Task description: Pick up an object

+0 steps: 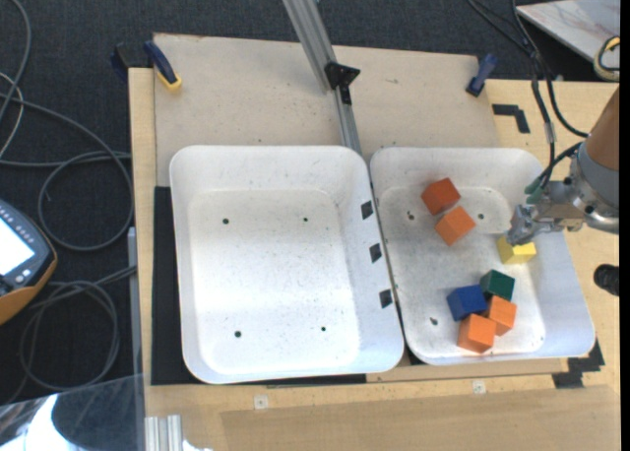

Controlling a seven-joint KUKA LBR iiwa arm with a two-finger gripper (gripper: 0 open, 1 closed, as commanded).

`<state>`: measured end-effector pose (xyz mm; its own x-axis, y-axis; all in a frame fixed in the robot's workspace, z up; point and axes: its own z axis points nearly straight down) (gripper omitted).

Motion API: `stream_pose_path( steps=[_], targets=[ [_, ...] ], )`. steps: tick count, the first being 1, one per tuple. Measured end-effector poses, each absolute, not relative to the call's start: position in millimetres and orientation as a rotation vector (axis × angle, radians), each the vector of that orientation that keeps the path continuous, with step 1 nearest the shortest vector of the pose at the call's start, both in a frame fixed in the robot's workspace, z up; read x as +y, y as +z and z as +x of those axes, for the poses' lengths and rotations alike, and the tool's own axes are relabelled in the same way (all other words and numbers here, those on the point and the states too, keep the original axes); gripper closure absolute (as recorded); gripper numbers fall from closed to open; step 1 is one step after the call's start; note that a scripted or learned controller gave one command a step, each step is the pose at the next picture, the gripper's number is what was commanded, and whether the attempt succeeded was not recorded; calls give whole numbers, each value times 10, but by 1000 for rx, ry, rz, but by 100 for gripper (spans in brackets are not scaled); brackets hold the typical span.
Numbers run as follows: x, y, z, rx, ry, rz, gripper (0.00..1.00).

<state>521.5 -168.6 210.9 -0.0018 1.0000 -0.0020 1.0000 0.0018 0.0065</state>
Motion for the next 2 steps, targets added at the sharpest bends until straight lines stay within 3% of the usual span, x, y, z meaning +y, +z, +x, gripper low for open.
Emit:
stream_pose_path(
  steps=[1,2],
  targets=[
    [-1750,2563,5228,2218,5,2216,100],
    [-1277,2623,5218,2229,4,2215,100]
  ],
)
